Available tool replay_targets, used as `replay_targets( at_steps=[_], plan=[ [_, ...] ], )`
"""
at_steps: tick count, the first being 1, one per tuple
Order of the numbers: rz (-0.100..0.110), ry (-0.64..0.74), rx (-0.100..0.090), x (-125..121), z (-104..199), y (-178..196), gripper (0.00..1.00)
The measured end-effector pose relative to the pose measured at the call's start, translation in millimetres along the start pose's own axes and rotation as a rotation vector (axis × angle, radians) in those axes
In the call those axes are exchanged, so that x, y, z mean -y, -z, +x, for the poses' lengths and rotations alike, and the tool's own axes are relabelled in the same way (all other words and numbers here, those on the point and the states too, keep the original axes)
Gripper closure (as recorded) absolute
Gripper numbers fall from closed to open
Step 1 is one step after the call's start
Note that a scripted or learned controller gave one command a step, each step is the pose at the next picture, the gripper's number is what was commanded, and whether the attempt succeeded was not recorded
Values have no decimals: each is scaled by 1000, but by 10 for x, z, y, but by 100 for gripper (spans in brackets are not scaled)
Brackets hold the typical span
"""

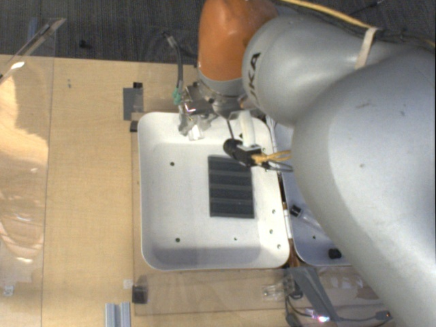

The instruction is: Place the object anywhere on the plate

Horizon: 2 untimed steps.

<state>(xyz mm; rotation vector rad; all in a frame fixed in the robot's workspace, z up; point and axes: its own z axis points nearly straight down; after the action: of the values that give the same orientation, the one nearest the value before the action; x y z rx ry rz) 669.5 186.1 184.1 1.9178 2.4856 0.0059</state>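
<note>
The grey arm [354, 148] looms in from the right, its tool [192, 125], open or closed I cannot tell, over the white bin's [163, 210] upper-left corner, apart from the dark ribbed slab [231, 186] lying flat mid-bin.

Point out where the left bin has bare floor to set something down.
Left bin: bare floor left of the dark slab and a strip below it in the view. Crowded at the top edge, around the gripper. The arm covers most of the right bin.
</note>
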Motion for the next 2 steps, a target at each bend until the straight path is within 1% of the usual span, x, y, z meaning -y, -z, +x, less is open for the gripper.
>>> replay_targets(
  at_steps=[1,2],
  plan=[
    [-7,178,2,17,-95,1496,100],
    [2,-595,1,-27,146,882,100]
  ],
)
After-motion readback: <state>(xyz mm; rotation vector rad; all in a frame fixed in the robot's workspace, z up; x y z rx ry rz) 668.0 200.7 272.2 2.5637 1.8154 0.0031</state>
